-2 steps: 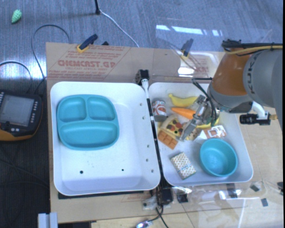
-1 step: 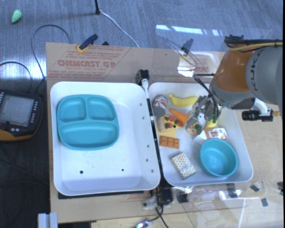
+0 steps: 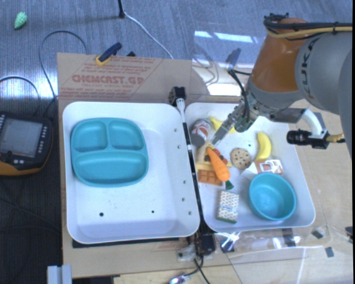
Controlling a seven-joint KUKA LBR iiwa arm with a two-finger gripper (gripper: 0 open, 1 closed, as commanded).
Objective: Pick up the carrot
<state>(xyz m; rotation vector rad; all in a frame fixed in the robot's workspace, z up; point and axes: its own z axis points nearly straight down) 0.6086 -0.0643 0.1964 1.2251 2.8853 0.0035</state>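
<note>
Carrot [image 3: 219, 164]: right bin [image 3: 305, 185], left part, on waffle [image 3: 207, 175].
Gripper [image 3: 216, 136]: just above the carrot's far end.

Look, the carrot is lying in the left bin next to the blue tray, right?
Not quite. The camera view shows the carrot lying in the right bin, beside the cookie and above the blue bowl. The blue tray sits in the left bin.
</note>
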